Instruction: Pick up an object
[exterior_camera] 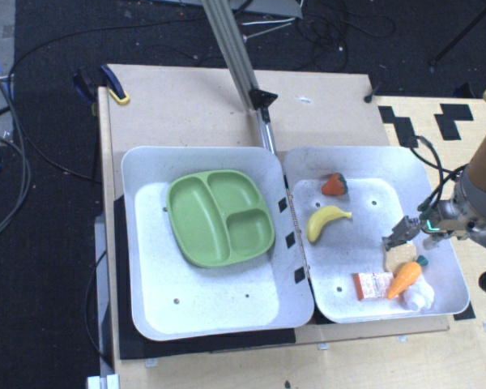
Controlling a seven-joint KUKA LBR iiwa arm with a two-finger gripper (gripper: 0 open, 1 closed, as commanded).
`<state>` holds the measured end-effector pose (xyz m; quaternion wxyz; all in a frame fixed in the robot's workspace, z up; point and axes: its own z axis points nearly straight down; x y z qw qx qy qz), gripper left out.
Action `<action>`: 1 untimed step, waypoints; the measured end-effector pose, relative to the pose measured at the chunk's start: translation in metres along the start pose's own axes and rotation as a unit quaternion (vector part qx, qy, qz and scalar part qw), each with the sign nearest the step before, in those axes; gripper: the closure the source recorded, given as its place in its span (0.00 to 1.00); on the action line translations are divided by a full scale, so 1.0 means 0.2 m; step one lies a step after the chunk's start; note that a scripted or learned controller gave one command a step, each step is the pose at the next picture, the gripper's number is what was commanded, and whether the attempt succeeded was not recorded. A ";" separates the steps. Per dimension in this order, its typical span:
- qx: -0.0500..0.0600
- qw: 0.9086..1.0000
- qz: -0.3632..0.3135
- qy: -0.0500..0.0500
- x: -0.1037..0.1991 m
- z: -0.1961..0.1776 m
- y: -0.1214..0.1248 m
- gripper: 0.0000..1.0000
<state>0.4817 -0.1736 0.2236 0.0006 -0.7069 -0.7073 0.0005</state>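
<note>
Hovering over the right bin (pixel 364 156), the tool (pixel 402 233) has its fingers apart, gripping nothing, just above the carrot (pixel 404 279).

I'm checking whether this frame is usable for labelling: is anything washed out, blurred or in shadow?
Camera view: even overhead light; the white bins glare slightly, so the pale object beside the carrot nearly blends in; the end effector is soft and dark, details unclear; the banana and green plate read sharply.
</note>
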 end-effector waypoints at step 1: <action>0.000 1.000 0.000 0.000 0.00 0.00 0.00 0.00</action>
